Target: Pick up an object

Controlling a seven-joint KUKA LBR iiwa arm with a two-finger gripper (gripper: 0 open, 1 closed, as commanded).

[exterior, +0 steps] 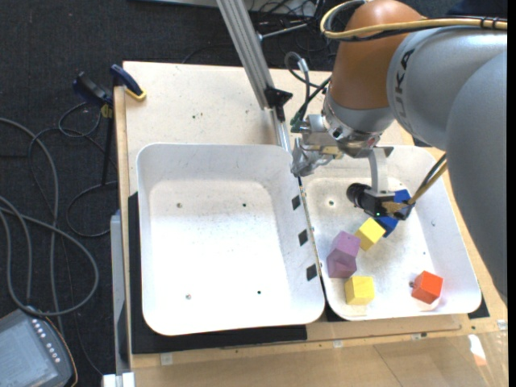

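The right bin (448,234) holds several blocks. A purple one (343,254) lies near the divider, with a yellow one (371,232) just behind it. Another yellow block (359,289) sits at the front, and an orange block (427,287) sits at the front right. A blue block (390,223) lies beside the rear yellow one. My gripper (303,163) hangs at the back of the divider between the two bins, left of and behind all the blocks. Nothing shows in its grasp.
The left bin (210,240) lies beside the right one. A slanted aluminium pole (246,43) comes down to the bins' back edge close to the gripper. A blue and yellow clamp (121,83) sits at the bench's back left corner. Cables run over the floor on the left.
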